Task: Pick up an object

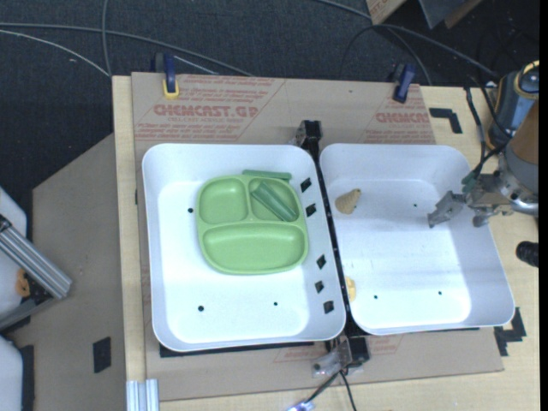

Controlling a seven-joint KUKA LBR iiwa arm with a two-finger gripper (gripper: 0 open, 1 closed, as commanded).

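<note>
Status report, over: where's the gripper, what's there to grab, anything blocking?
Gripper over right bin, holding nothing. Tan lump near left wall, untouched. Path clear.

Single fixed camera above bench [257, 92], looking down at slant, moderately distant; both bins fully framed.

green plate [248, 251] | white bins [171, 298] | tan object [347, 200]

Dark carpet [68, 110] — (cables [107, 24] across)
</note>
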